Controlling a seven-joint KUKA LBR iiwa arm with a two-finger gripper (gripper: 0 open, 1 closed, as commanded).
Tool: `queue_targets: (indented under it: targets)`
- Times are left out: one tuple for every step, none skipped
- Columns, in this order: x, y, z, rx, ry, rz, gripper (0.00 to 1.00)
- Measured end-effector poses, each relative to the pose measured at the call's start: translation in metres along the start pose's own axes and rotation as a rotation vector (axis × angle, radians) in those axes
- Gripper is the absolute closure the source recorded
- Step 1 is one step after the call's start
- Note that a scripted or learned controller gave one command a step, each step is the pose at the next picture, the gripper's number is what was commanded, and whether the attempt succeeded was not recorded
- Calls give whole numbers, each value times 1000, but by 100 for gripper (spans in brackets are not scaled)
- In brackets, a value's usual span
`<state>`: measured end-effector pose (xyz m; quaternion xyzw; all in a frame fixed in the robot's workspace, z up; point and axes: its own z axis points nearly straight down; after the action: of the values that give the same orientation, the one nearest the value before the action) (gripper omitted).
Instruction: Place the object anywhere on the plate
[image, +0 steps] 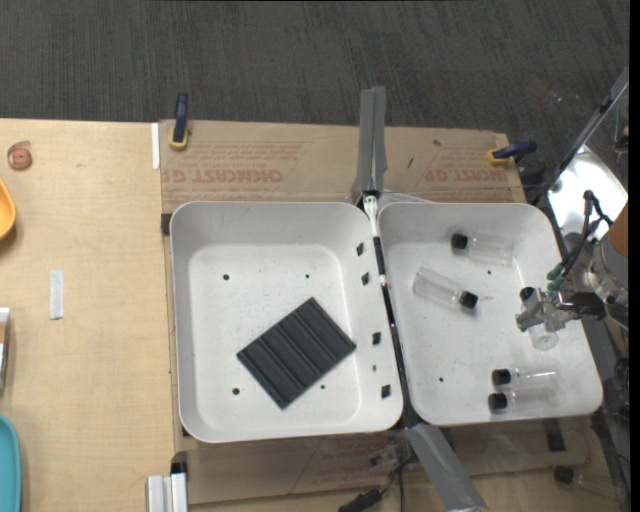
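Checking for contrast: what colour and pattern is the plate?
Dark grey with ridges, the plate in the camera view.

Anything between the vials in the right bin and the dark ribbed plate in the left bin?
Only the adjoining bin walls, which run between the two bins. The ribbed plate lies alone in the left bin; the nearest vial lies in the right bin, and the gripper hovers near that bin's right edge.
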<state>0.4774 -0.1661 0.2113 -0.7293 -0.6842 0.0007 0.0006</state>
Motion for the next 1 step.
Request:
queue_targets:
  targets:
    - [69, 9, -1, 1, 0, -115, 100]
